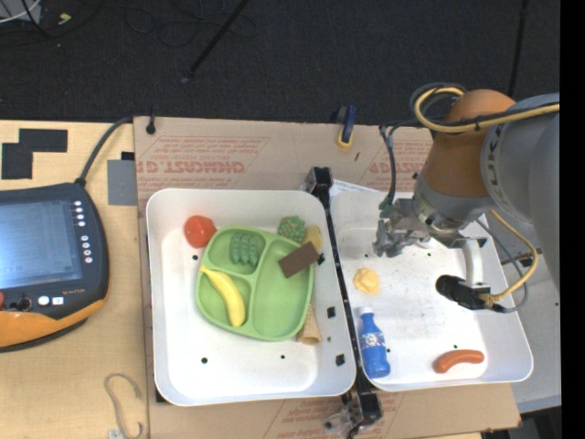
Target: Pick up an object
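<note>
- My tool (pixel 395 241) hangs low over the right bin (pixel 512 359), toward its upper left part — whether it is spread or pressed together I cannot tell.
- Nothing is lifted yet, as far as I can judge; the whole pick is left to do.
- Nearest candidate: the small yellow piece (pixel 366 281), just below my tool, lying on the bin floor.
- Further off in the same bin: a blue bottle (pixel 372 341) and an orange sausage (pixel 458 360) — both apart from me.
</note>
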Available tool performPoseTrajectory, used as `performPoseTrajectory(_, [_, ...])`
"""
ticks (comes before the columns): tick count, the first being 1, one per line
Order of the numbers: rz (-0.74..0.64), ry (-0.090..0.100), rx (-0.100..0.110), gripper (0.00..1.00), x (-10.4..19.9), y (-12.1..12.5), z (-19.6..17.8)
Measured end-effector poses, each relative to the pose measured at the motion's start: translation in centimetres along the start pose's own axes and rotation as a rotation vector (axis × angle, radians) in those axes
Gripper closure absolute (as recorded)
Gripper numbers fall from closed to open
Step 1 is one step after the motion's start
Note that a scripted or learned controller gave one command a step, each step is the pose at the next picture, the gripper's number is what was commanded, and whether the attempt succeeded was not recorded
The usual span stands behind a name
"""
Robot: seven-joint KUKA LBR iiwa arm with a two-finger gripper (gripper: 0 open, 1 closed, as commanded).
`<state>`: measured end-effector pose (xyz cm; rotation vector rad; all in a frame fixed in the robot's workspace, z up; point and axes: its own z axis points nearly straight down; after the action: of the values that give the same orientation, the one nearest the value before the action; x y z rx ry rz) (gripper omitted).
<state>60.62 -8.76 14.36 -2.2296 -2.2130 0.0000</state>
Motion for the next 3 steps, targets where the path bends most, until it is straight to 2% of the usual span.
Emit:
performPoseTrajectory(2, [-0.007, 0.0, -0.001, 1.0, -0.9, -0.2, -8.6])
performPoseTrajectory(3, [-0.011, 0.001, 0.004, 1.0, 3.8, -0.5, -8.0])
